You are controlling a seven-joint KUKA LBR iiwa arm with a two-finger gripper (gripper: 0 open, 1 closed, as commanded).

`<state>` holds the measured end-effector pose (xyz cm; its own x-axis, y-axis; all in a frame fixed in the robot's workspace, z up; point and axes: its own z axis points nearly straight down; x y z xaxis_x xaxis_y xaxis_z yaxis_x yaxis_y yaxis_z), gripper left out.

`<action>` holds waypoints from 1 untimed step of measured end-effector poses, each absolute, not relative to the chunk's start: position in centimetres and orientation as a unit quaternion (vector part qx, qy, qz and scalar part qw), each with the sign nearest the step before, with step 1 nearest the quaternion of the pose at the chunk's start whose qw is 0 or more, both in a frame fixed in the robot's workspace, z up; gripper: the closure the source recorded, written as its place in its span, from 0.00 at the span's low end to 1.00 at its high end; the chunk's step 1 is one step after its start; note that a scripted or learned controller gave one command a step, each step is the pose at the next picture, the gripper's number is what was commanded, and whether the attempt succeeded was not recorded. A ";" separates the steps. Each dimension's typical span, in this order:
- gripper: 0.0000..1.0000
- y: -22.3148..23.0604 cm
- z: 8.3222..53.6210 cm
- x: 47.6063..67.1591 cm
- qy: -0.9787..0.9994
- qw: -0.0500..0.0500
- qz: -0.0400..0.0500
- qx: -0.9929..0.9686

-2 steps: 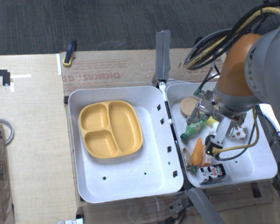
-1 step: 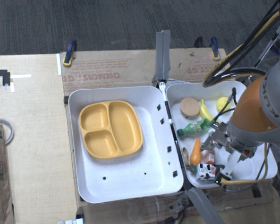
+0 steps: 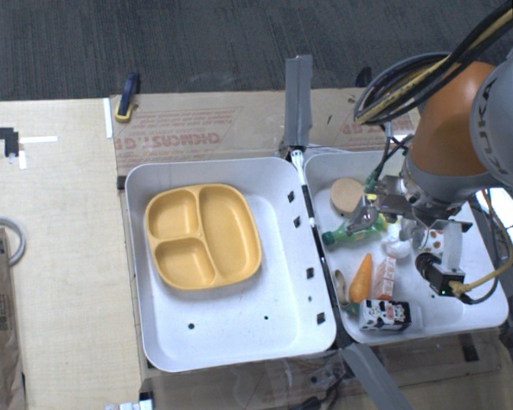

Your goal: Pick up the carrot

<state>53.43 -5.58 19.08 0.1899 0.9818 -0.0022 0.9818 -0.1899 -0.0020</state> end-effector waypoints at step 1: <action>0.00 -6.2 19.1 49.9 -0.651 0.001 0.002 -0.759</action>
<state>49.88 -6.19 19.06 0.1526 0.9883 -0.0016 0.9883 -0.1526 -0.0037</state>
